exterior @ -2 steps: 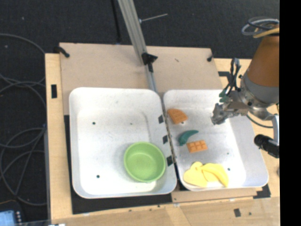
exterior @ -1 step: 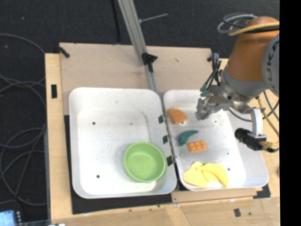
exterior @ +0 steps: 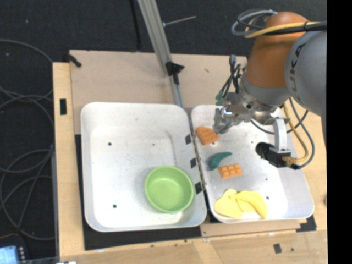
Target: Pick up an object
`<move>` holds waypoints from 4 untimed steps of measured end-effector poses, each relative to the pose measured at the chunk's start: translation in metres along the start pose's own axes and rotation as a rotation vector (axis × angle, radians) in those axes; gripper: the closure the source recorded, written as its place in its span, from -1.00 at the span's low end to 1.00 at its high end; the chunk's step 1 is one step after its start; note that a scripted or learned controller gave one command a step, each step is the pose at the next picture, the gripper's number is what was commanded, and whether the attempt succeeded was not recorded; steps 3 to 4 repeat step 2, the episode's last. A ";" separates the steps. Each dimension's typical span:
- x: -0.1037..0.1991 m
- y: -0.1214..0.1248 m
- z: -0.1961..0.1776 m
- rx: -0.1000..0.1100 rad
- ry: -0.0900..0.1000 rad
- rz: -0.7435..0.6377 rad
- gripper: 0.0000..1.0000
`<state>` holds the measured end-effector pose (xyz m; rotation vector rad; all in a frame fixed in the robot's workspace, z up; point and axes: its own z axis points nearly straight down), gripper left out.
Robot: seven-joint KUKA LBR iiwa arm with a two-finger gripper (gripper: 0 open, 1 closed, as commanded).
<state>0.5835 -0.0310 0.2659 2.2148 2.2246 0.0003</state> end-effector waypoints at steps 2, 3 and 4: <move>0.105 0.034 0.007 0.000 0.001 -0.002 1.00; 0.105 0.034 0.007 0.000 0.001 -0.002 1.00; 0.105 0.034 0.007 0.000 0.001 -0.002 1.00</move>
